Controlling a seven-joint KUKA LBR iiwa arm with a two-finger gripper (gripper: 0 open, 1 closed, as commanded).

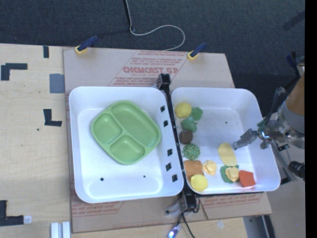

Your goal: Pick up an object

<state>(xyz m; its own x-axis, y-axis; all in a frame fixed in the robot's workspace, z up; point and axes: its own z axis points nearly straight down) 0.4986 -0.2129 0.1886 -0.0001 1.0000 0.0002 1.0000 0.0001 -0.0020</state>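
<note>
The right white bin (233, 95) holds several toy foods. A yellow lemon (183, 109), green pieces (196, 114) and a brown ball (186, 137) lie along its left wall. Lower down are an orange block (193, 167), a yellow ball (199, 183), a pale yellow oval (227, 154) and a red-orange block (246, 178). My gripper (244, 141) reaches in over the bin's right wall and hangs just above and to the right of the pale yellow oval. Nothing shows held in it.
The left white bin (81, 182) holds a green divided plate (126, 131). A black divider with clips (171, 133) runs between the bins. The arm's wrist (290, 128) stands over the right bin's right rim. A cable (148, 31) lies behind the bench.
</note>
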